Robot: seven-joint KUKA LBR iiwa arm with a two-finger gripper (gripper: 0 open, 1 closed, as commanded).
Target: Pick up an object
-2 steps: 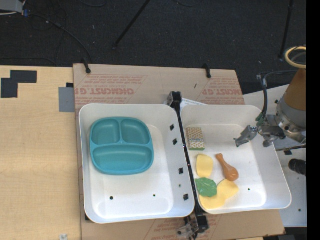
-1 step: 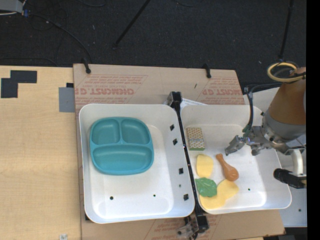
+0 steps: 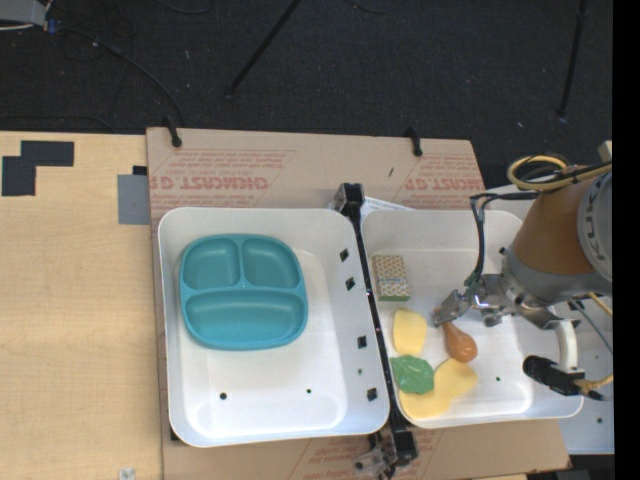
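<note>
I'm hovering the gripper (image 3: 462, 306) in the right bin (image 3: 500, 393); I can't tell how its tips are set from here. The brown-orange piece (image 3: 460, 344) is lying just below it, long axis slanting down-right. Yellow pieces (image 3: 408, 331), a green one (image 3: 412, 374) and a patterned block (image 3: 390, 277) are sharing that bin; the left bin (image 3: 250, 408) is holding a teal divided plate (image 3: 242, 291).

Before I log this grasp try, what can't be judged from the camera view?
- Gripper: blurred and small, so finger state is unreadable.
- Orange-brown rounded object: touching the gripper or merely beside it, unclear.
- Pale yellow flat piece: partly covered by the green lumpy object.
- Grey arm: cut by the right edge.
</note>
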